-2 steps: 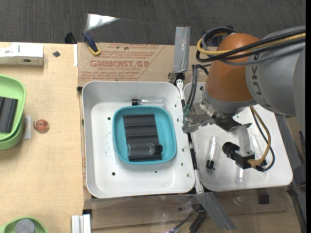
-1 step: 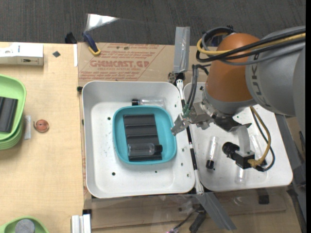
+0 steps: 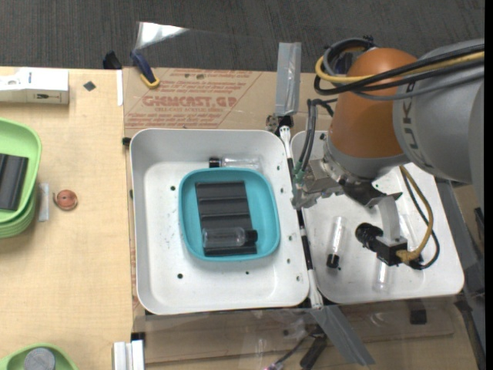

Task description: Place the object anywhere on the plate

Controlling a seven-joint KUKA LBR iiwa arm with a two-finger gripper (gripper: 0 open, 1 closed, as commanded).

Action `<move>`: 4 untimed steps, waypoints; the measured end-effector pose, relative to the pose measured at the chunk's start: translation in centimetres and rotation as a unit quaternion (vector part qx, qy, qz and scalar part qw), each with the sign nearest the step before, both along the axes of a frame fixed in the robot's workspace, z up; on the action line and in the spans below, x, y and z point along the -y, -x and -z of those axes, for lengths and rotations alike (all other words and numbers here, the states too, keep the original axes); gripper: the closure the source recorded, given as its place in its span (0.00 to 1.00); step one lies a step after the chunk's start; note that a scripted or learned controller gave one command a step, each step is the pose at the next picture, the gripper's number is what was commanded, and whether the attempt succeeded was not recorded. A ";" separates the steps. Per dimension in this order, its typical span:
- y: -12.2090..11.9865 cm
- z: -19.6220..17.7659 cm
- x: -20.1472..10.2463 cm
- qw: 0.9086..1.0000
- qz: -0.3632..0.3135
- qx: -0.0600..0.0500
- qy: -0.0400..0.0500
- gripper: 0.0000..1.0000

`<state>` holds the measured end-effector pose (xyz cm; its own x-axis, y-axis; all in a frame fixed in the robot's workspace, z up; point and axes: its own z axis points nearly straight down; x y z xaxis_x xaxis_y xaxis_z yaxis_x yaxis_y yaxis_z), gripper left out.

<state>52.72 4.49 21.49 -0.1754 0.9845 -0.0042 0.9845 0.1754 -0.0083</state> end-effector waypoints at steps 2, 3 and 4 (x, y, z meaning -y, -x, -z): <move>0.0 0.0 0.0 1.000 0.000 0.000 0.000 0.00; -0.1 -0.8 0.2 1.000 0.001 0.000 0.001 1.00; -0.1 -0.8 0.2 1.000 0.002 -0.001 0.001 0.00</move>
